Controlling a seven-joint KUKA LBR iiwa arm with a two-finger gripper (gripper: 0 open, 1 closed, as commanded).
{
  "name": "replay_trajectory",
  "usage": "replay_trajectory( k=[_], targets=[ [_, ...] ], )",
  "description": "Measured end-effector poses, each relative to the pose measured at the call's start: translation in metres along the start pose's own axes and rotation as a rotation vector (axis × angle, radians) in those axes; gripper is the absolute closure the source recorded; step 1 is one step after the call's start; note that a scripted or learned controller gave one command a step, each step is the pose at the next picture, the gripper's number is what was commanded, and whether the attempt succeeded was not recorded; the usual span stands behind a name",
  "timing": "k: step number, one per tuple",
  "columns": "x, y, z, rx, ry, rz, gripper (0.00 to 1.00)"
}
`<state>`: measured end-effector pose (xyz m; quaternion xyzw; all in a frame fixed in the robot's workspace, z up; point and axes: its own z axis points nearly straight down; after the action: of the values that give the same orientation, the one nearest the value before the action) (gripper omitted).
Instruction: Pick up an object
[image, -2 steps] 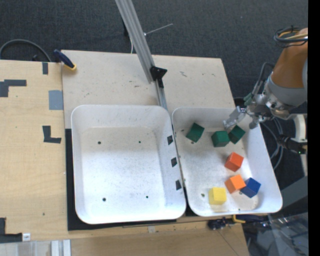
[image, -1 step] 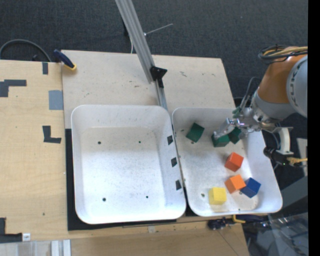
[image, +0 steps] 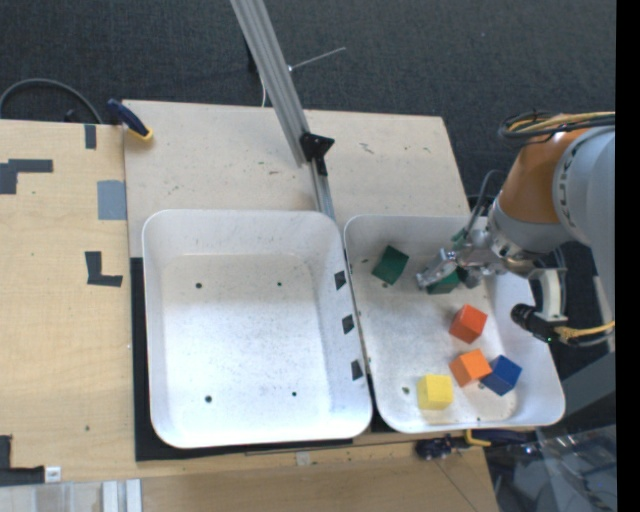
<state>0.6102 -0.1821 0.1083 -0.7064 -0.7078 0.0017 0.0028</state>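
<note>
Right bin (image: 385, 395): green cube (image: 391, 265) near the far left corner; upper orange cube (image: 467, 323) mid-bin toward the right wall; lower orange cube (image: 469, 367), blue cube (image: 503, 374) and yellow cube (image: 435, 391) clustered along the near edge.

Left bin (image: 160, 330): bare.

Gripper (image: 438, 277): low by the far right wall, just right of the green cube; something green shows at its tip. Grasp state: cannot tell.

Risk: a closure here likely misses the green cube, or nudges it against the dividing wall.

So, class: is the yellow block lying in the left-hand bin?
No, the yellow block lies in the right bin, near its front edge.
</note>
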Motion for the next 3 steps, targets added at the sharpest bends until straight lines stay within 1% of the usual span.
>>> replay_trajectory(
  k=[1,2,3],
  targets=[
    [0.001,0.000,-0.011,-0.002,-0.001,-0.002,1.00],
    [0.004,0.006,-0.073,-0.011,-0.003,0.000,1.00],
    [0.009,0.001,-0.119,-0.010,-0.002,0.000,1.00]
  ],
)
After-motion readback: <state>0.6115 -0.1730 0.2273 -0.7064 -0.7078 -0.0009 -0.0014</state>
